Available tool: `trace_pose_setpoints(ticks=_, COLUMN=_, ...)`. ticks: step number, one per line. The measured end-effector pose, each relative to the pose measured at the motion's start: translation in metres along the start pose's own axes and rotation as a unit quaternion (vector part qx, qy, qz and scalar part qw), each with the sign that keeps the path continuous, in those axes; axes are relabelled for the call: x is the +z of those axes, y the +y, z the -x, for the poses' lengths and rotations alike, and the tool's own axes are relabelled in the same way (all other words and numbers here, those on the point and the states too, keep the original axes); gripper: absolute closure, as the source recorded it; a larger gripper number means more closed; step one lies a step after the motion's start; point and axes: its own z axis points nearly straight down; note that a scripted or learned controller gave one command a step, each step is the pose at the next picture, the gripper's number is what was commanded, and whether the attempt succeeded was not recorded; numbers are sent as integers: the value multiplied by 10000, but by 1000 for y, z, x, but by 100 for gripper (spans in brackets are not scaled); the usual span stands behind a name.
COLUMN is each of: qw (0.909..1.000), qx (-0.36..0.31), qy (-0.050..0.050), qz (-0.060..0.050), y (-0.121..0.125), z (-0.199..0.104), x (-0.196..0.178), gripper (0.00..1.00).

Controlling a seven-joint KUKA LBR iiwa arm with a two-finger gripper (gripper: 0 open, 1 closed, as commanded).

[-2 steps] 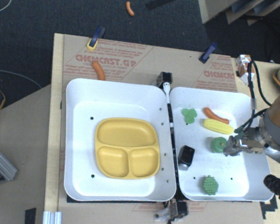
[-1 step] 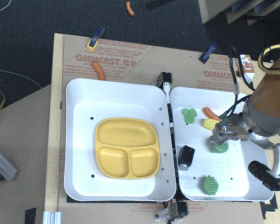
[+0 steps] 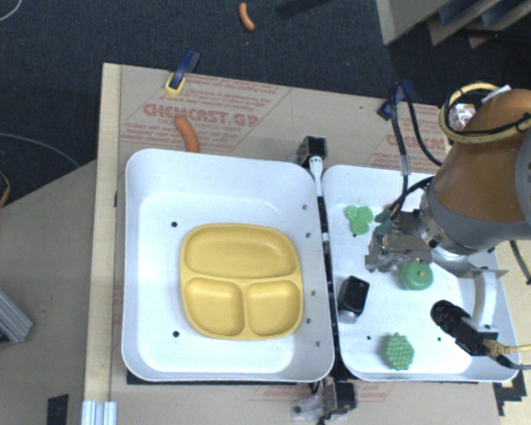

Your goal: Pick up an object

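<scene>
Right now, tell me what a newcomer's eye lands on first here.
The yellow divided tray in the middle of the left bin stands out first. Next comes the arm's orange band looming over the right bin, its gripper low among small green toys, near a round green piece.

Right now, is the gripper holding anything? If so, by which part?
Cannot be told. The gripper is down in the right bin beside a round green object, but no object shows between its fingers.
</scene>
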Motion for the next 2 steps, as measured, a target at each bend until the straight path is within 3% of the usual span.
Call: trace_pose_setpoints(ticks=2, qw=10000, qx=18, qy=-14, qz=34, y=13, z=-1, x=-14, gripper=100)
